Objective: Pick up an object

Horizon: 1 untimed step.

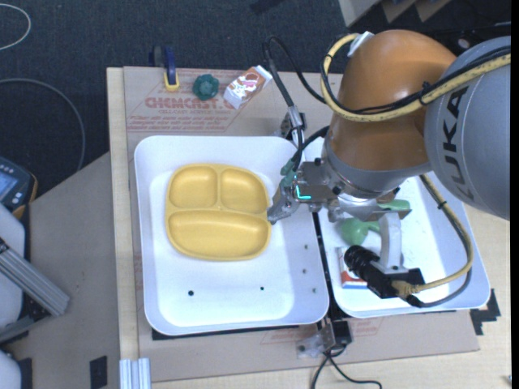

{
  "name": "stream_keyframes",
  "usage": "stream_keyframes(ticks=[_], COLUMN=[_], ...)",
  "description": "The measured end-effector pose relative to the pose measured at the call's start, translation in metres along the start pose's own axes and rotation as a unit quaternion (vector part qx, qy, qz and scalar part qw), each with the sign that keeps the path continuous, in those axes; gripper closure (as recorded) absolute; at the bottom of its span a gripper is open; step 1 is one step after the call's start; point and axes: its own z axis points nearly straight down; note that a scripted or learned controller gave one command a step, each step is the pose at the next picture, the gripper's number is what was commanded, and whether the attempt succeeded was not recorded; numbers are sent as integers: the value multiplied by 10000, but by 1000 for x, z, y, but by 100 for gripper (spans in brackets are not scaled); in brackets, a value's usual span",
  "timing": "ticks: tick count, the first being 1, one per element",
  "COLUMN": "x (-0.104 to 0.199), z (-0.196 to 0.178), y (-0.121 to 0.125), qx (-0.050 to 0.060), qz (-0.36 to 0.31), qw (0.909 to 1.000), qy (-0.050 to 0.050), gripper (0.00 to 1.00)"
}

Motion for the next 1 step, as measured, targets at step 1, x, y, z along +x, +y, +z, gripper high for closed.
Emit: stream_keyframes(ticks=[1], x=[0], z=[-11], y=[0], qx=[-12], qz=[-2], qw=[10000], qy=[1], gripper=[100])
